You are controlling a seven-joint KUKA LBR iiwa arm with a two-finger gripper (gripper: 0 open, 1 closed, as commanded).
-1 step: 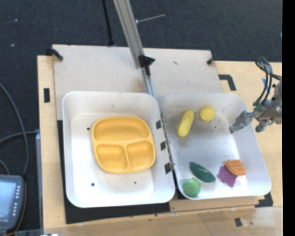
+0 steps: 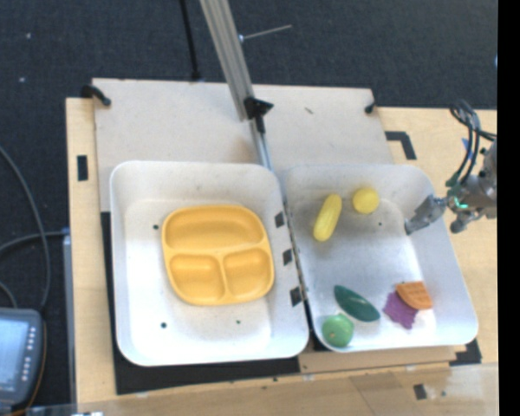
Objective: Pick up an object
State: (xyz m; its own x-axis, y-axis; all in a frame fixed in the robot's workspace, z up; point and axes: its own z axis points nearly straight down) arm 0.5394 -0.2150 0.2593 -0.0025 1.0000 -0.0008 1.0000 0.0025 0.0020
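Now the claw (image 2: pixel 440 215) sits over the right bin's (image 2: pixel 442 258) edge at about three o'clock, two grey fingers spread apart, one (image 2: pixel 420 216) angled in over the bin floor, nothing between them. Nearest to it, at nine o'clock from the claw, a small yellow ball (image 2: pixel 365 200) lies by the far wall, and just beside that a yellow banana-shaped piece (image 2: pixel 327 217) lies tilted. Down at six o'clock from the claw, an orange piece (image 2: pixel 414 295) touches a purple piece (image 2: pixel 399 311). Toward seven o'clock, a dark green oval (image 2: pixel 356 303) rests just above a light green ball (image 2: pixel 337 328) in the near corner. Farther out at nine o'clock, the left bin (image 2: pixel 139 232) holds a yellow divided tray (image 2: pixel 217 253). Both bins rest on the desk (image 2: pixel 85 232).
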